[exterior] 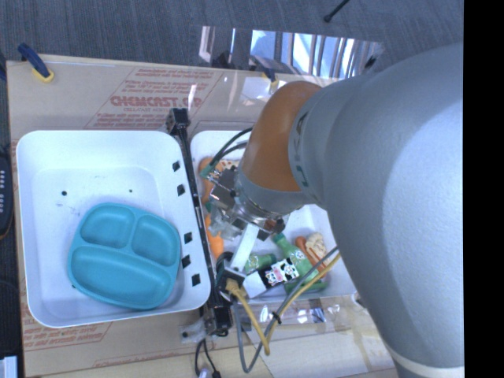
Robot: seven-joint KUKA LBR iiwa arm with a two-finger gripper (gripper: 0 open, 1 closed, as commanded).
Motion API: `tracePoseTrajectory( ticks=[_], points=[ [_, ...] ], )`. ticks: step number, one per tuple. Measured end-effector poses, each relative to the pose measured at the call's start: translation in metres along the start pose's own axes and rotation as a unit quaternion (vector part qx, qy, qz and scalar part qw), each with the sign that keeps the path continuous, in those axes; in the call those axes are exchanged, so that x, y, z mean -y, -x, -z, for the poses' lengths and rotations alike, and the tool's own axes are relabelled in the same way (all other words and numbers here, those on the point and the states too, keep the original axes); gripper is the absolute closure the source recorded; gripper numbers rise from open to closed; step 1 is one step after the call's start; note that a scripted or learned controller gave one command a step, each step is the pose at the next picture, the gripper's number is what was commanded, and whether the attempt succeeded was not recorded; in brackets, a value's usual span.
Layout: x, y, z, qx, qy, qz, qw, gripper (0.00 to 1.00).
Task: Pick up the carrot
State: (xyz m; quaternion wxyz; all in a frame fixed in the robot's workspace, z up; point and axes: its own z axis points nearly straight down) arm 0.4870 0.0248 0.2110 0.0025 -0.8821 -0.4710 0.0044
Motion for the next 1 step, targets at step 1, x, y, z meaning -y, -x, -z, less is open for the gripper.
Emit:
tracePoseTrajectory(
  ticks=[1],
  points=[
    [-0.0263, 0.0595, -0.0206, 0.000, -0.002, -0.117, 0.9932, 1.00]
  ],
)
